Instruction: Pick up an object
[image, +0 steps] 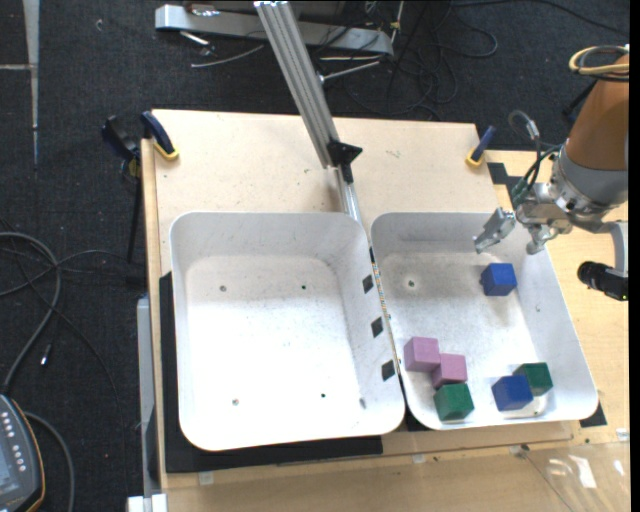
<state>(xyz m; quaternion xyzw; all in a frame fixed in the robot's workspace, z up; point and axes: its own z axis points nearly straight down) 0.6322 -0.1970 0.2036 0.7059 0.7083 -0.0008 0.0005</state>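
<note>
My gripper (514, 234) hangs over the back of the right bin (392, 232), its two fingers spread apart and nothing between them. A blue cube (498, 278) lies just below and in front of the fingertips, apart from them. Toward the bin's front lie two pink blocks (435, 360) touching each other, a green cube (454, 401), a second blue cube (511, 392) and a smaller green cube (537, 376).
The left bin (190, 240) sits beside the right one, sharing a raised middle wall. A slanted metal rod (305, 85) crosses the bench behind the bins. Clamps sit at the bench's back corners.
</note>
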